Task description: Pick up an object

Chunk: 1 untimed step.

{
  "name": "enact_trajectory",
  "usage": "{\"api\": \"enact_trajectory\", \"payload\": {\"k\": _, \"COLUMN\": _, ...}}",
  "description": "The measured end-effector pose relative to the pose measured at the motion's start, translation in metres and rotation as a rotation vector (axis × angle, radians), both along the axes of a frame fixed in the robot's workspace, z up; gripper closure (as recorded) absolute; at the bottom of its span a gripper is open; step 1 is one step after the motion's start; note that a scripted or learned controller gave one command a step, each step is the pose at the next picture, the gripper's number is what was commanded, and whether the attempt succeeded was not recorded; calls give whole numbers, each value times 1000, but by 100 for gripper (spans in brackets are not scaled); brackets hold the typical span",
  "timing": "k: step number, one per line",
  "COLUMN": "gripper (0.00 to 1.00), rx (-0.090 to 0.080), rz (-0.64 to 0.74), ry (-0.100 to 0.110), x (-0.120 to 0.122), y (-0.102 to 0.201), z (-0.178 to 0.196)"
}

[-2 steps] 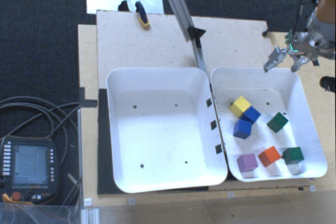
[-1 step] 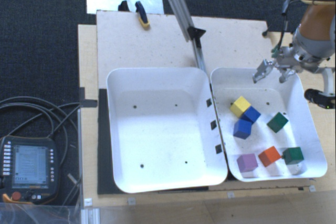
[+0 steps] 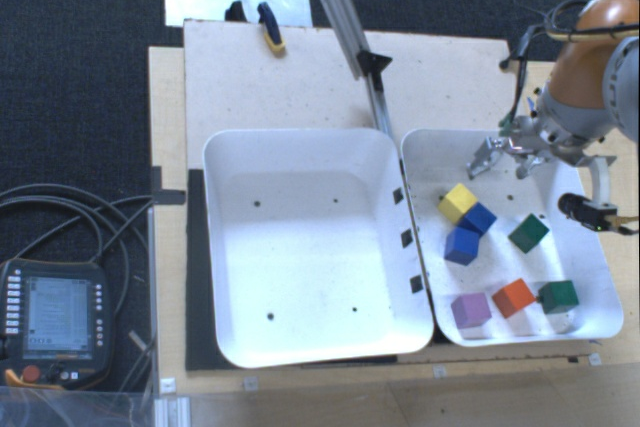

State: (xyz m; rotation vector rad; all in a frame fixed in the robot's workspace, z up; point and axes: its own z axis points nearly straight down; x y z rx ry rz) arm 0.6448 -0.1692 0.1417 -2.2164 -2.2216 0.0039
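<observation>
The right bin (image 3: 432,158) holds several small blocks. A yellow block (image 3: 458,202) touches a blue block (image 3: 481,218), and a second blue block (image 3: 462,246) lies just in front of them. Further right is a dark green block (image 3: 528,233). Along the near wall sit a purple block (image 3: 471,309), an orange block (image 3: 514,297) and a green block (image 3: 558,296). My gripper (image 3: 505,161) hangs over the far part of this bin, behind the yellow block and apart from it. It is open, with nothing between its fingers.
The left bin (image 3: 300,245) stands beside the right one, their rims meeting in the middle. A slanted aluminium pole (image 3: 335,0) comes down to the bins' far junction. A teach pendant (image 3: 55,320) with cables lies off the bench at lower left.
</observation>
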Motion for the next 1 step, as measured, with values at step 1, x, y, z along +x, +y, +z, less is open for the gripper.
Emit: {"api": "enact_trajectory", "payload": {"k": 1, "gripper": 0, "rx": -1, "rz": 0, "ry": -4, "x": 0, "y": 0, "z": -37}}
